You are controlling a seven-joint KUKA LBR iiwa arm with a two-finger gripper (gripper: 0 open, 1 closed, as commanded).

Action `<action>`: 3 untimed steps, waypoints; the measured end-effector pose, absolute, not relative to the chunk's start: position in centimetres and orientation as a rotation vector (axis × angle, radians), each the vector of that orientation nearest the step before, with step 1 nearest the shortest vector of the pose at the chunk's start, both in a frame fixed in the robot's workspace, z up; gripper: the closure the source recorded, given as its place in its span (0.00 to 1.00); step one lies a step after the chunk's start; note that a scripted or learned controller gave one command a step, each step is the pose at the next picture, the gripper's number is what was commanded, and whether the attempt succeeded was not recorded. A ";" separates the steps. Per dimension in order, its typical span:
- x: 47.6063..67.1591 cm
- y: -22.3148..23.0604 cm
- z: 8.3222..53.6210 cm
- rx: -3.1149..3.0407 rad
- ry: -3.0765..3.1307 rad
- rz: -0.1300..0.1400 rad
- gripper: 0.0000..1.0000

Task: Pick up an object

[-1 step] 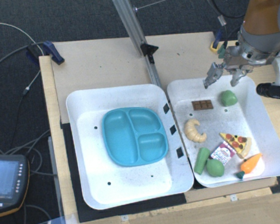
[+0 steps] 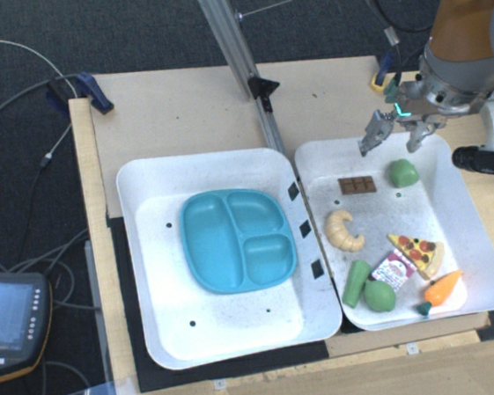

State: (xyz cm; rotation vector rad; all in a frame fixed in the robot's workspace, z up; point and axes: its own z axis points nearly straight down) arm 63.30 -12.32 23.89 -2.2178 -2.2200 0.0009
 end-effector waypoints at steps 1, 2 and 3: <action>63.2 -11.9 19.6 -2.216 -2.219 0.006 0.00; 63.8 -11.4 15.1 -2.215 -2.219 0.006 0.00; 63.7 -11.3 9.8 -2.216 -2.218 0.007 0.00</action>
